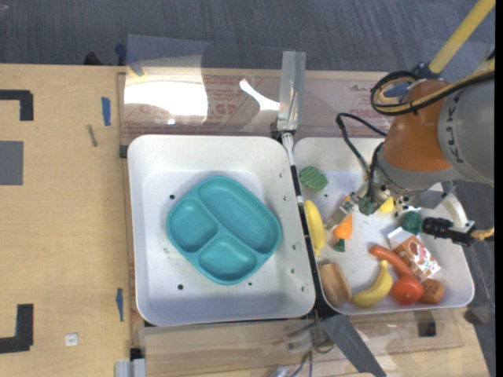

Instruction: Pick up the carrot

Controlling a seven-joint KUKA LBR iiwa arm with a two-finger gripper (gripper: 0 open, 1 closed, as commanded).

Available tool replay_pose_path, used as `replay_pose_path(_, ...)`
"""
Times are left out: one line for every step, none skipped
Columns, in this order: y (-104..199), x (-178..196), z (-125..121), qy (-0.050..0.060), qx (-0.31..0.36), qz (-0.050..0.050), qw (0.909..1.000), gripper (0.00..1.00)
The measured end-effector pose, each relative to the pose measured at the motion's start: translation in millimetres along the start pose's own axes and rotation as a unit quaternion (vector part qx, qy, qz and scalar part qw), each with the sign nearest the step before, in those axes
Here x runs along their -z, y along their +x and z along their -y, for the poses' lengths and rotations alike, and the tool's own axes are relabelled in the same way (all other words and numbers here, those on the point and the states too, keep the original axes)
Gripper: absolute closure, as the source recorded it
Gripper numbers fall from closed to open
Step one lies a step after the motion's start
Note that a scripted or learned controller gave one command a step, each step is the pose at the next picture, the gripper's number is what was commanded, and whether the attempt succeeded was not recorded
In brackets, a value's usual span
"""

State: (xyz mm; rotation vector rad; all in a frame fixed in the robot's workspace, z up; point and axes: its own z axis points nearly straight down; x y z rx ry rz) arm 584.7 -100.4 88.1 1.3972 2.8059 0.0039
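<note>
Overhead view of two white bins: the left bin (149,234) holds a teal divided plate (224,228); the gripper (355,205) hovers just above a carrot (342,230) in the right bin (460,293), near its left edge.

The arm (471,128) is grey with a broad orange band. Black cables loop around its wrist.

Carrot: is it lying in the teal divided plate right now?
No. The carrot lies in the right bin among the other toy foods, while the teal divided plate sits in the left bin.
</note>
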Motion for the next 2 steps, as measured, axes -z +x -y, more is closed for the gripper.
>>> replay_pose_path(1,12,-3,-0.002,0.001,0.0,1.0,1.0)
replay_pose_path(54,100,-57,-0.002,0.199,0.001,0.9799,1.0)
